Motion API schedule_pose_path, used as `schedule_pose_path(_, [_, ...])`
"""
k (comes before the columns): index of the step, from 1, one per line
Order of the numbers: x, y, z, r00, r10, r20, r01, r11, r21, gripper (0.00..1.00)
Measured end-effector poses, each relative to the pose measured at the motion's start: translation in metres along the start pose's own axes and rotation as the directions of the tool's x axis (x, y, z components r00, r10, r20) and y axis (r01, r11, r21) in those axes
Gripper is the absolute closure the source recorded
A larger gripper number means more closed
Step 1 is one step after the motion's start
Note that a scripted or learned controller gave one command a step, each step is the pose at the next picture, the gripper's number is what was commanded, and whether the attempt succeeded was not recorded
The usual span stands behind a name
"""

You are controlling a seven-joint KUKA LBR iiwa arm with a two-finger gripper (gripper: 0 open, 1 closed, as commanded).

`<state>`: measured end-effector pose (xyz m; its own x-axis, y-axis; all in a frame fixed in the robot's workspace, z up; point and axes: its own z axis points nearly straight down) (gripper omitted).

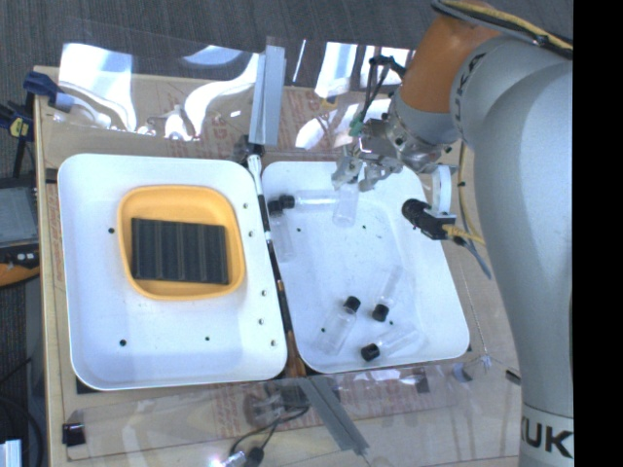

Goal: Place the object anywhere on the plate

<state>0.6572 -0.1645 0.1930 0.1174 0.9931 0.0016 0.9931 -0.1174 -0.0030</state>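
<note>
1. The gripper (pixel 352 176) hangs over the far end of the right bin (pixel 443 305), its metal fingers pinching a clear plastic vial (pixel 344 205) that dangles upright from them, above the bin floor
2. The plate (pixel 131 266) sits in the left bin (pixel 88 343); it is a yellow, rounded-square dish with a raised rim and a dark ribbed rectangular insert (pixel 181 251) in its middle
3. Both bins are shallow, smooth white trays with rounded corners, touching along their inner edges
4. More clear vials with black caps lie on their sides in the right bin: one near the far left corner (pixel 297 201), several near the front (pixel 341 324)
5. The arm (pixel 506 163) is matt grey, with a glossy orange band (pixel 438 56) above the wrist
</note>
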Motion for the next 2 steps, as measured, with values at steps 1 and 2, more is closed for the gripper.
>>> schedule_pose_path(1, [0.023, -0.093, 0.029, 0.981, -0.196, 0.001, 0.196, 0.981, 0.003, 1.00])
schedule_pose_path(2, [0.081, -0.161, 0.002, 0.973, -0.231, 0.001, 0.231, 0.973, 0.002, 1.00])
